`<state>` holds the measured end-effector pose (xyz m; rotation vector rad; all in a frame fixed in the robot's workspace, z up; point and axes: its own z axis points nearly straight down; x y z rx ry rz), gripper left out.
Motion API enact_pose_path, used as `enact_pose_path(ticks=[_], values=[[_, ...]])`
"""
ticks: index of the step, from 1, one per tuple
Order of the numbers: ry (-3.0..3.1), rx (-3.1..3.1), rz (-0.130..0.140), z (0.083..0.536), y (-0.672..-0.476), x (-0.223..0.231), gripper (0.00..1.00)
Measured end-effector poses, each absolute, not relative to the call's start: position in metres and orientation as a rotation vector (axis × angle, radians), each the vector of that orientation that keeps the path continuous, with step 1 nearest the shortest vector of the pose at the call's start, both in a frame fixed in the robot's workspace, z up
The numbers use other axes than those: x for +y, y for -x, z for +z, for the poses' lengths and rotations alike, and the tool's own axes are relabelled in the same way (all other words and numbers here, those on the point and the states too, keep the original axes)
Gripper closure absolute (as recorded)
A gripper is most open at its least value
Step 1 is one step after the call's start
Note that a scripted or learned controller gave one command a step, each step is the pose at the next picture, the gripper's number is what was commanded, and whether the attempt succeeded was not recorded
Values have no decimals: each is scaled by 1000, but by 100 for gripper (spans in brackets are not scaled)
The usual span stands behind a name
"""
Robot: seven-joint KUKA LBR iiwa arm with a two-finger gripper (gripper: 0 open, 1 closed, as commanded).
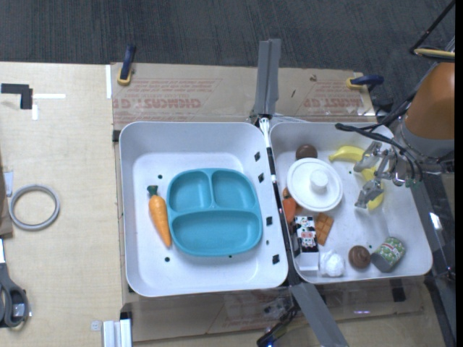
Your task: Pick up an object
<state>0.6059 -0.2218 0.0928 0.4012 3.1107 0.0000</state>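
My gripper point(370, 191) hangs low over the right part of the right bin point(412, 266), with the orange-banded arm coming in from the right. A yellow object point(375, 202) lies directly under it, partly hidden by the metal. A banana point(346, 153) rests just to the upper left. In the same bin are a white lidded bowl point(315, 184), a brown ball point(306, 152), orange pieces point(323, 228), a black-and-white carton point(306, 234), a white ball point(333, 264), a second brown ball point(359, 256) and a green can point(388, 254).
The left bin point(137, 266) holds a teal divided plate point(215, 212) and a carrot point(159, 217) beside it. On the wooden bench to the left lie a grey tape roll point(32, 207) and scissors point(11, 303). Blue-and-yellow clamps point(127, 65) grip the cardboard behind the bins.
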Motion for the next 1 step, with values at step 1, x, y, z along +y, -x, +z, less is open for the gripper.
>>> enact_pose_path(ticks=[1], values=[[-398, 3105, -3, 104, -608, -222, 100]])
